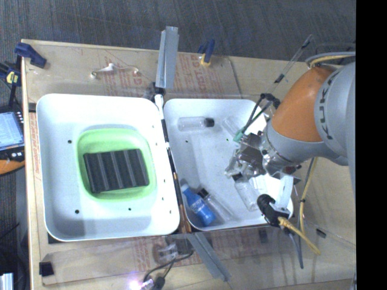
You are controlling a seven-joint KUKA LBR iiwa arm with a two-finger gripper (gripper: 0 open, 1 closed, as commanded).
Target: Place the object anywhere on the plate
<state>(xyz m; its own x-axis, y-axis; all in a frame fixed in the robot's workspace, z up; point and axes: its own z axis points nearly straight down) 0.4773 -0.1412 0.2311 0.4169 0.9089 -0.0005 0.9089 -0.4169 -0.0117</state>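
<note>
One fixed camera looks down aslant on both bins

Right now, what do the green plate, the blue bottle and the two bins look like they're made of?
Green plate: looks like matte plastic, evenly lime coloured, with a dark ribbed insert that could be rubber or plastic.
Blue bottle: probably translucent plastic, given its tinted, see-through body and dark cap.
Left bin and right bin: likely smooth moulded white plastic, with rounded corners and a soft sheen.

Grey arm, orange band, "KUKA" lettering on side; thin cables along wrist; metallic pincer.
</note>
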